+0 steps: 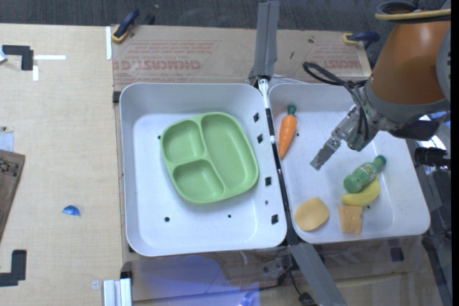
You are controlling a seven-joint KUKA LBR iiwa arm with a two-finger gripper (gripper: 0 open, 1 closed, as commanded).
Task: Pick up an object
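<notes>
The right bin [323, 100] holds several small things. An orange carrot [287, 133] with a green top lies along its left wall. A green bottle [365, 173] rests against a yellow banana [361, 193] at the right, with a tan block [351, 218] just below them. Near the front wall lies a flat yellow round piece [312, 214]. My gripper [320, 159] hangs over the middle of this bin on a bare patch of floor. It sits between the carrot and the bottle, touches neither, and holds nothing.
A green divided plate [209, 156] lies in the left bin [136, 175]. A grey divider bar [266, 39] runs between the bins at the back. The arm's orange band [409, 64] looms over the right bin's back right corner.
</notes>
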